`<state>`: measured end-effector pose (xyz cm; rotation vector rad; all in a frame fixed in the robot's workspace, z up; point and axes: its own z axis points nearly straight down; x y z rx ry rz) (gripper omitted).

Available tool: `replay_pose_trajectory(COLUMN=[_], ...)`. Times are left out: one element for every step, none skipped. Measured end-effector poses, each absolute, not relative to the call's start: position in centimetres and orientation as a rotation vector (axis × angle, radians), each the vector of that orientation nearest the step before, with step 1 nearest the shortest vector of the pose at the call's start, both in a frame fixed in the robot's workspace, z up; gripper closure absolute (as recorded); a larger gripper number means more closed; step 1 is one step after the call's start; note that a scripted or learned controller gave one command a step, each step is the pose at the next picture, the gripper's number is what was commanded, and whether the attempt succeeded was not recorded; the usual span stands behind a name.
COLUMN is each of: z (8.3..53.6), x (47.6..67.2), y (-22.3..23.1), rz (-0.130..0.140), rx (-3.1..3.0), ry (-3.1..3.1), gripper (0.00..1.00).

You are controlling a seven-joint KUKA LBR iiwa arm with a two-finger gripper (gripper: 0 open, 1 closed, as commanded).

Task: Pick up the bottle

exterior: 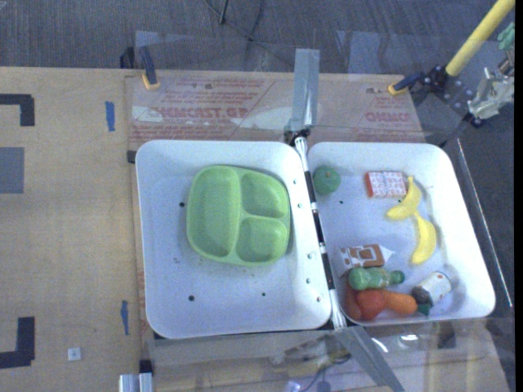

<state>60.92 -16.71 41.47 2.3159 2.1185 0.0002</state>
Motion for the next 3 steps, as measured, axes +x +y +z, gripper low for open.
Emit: replay_pose_trajectory(z=[43.6,43.6,43.6], x=[64.9,66.8,66.8], y=[-20.8,-21.7,-21.7], rz=[0.0,0.002,0.002], rx=[2.384,2.448,2.449], ry=[2.039,1.959,1.96], gripper=[1.0,1.0,0.0])
